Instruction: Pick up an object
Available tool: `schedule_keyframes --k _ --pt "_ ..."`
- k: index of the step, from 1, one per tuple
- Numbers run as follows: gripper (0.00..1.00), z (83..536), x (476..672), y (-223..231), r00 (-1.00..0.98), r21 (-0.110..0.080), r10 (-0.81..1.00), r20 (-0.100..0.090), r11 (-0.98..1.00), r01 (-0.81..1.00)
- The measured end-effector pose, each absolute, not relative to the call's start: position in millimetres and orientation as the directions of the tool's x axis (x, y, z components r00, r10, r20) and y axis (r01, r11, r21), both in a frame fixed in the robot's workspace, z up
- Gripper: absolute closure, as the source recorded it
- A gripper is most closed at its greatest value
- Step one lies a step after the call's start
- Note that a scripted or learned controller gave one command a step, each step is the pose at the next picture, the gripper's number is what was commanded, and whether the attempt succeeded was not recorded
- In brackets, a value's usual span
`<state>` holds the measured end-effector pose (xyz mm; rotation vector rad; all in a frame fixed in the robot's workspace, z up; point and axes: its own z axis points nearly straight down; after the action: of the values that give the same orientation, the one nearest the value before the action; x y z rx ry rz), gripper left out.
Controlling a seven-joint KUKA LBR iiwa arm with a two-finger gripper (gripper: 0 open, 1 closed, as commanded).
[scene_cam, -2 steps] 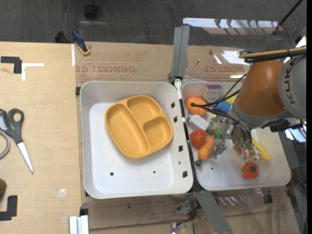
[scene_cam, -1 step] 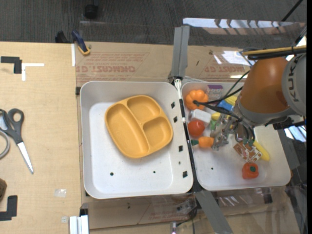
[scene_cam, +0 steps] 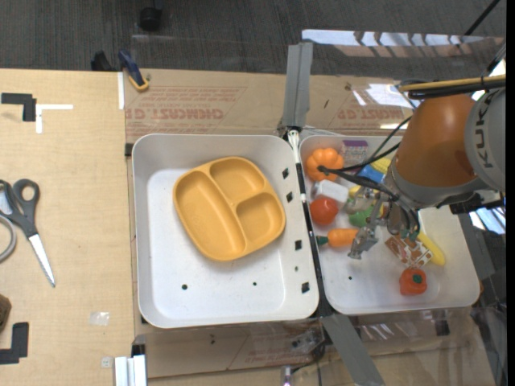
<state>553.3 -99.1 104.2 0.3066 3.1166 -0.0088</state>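
My gripper (scene_cam: 364,244) hangs low over the right bin (scene_cam: 362,296), near its middle. It sits just right of a small carrot (scene_cam: 340,236) and below a green toy (scene_cam: 358,212). A red tomato (scene_cam: 324,210) and a white block (scene_cam: 330,190) lie to its left, and an orange fruit (scene_cam: 323,160) lies further back. To its right are a printed snack packet (scene_cam: 405,250), a yellow banana (scene_cam: 431,252) and a red-orange fruit (scene_cam: 413,281). I see nothing clearly held. The wrist and orange band (scene_cam: 430,139) hide the bin's back right.
The left bin (scene_cam: 153,288) holds a yellow divided plate (scene_cam: 231,206). Blue (scene_cam: 368,175) and yellow (scene_cam: 380,166) pieces and a purple-marked card (scene_cam: 354,145) lie at the right bin's back. Scissors (scene_cam: 30,223) rest on the bench at far left.
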Motion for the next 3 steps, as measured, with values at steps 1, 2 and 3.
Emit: schedule_keyframes --k 1,2,3 --pt "0.0 93.4 572.9 -96.2 -0.992 -0.001 0.127 -0.005 0.992 0.127" --pt "0.0 93.9 647.6 -102.7 -0.992 -0.002 0.124 -0.005 0.992 0.124" --pt "0.0 92.7 595.3 -109.8 -0.996 0.0 0.084 -0.003 0.996 0.084"
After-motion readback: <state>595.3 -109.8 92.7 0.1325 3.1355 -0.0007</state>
